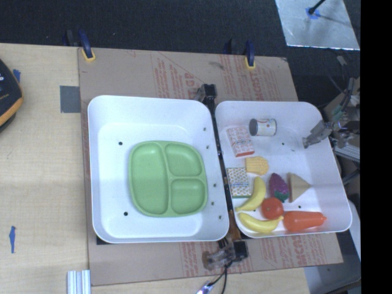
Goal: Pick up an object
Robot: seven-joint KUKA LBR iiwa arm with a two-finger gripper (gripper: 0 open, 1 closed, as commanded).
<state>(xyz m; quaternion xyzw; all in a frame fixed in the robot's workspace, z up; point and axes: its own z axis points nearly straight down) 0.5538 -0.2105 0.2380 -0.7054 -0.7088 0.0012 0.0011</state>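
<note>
The right white bin (306, 112) holds toy food. A small white can (263, 127) lies at the back beside a red-and-white box (240, 140). Further forward are a yellow corn piece (257, 165), a patterned packet (237, 181), two bananas (255, 196) (258, 224), a purple fruit (279, 186), a tan wedge (297, 186), a red tomato (272, 208) and an orange carrot (303, 220). My gripper (313, 138) pokes in low over the bin's right rim, well right of the can, with nothing seen in it.
The left white bin (104, 164) holds a green divided plate (167, 177). Both bins rest on cardboard clamped at the back. A yellow-black device (7, 97) sits at the bench's far left. Clutter (343, 112) stands beyond the right bin.
</note>
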